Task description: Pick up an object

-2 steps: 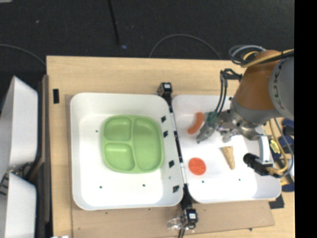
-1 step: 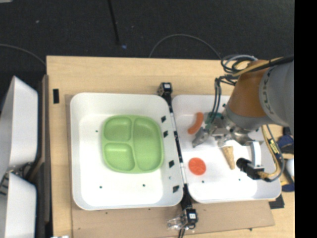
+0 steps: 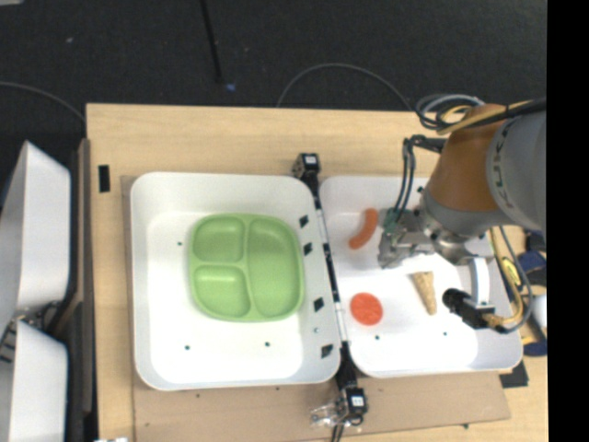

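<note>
Arm (image 3: 479, 178) covers right bin's (image 3: 368, 353) far corner; fingers' state unclear.

The grey arm (image 3: 515, 168) enters from the right of the frame, its orange band (image 3: 465, 168) above the wrist, angled down-left. Its gripper (image 3: 394, 247) sits lowered right of centre frame.

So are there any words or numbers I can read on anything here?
None can be read.
Green plate: plain, no writing.
Orange sausage, red disc, cone: no marks.
Small black clips on the bin edges: too small and blurred to tell.
</note>
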`<act>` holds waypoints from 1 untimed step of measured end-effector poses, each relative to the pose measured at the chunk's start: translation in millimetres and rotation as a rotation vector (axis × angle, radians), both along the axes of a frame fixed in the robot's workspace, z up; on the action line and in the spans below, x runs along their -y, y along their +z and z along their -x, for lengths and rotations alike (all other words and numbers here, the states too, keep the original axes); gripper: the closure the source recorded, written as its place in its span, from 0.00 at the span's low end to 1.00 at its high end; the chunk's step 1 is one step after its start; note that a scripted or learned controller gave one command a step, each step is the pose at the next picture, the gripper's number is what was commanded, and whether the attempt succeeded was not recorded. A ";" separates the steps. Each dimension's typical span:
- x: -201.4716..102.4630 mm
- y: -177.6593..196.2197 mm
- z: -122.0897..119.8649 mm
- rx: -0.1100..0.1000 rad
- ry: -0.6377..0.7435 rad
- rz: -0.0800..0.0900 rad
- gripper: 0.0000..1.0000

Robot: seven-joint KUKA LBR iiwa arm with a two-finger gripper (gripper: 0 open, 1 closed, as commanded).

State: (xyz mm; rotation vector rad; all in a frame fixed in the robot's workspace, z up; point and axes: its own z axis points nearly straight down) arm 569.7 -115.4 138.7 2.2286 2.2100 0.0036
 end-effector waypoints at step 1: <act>2.5 43.5 0.9 0.001 0.001 0.001 1.00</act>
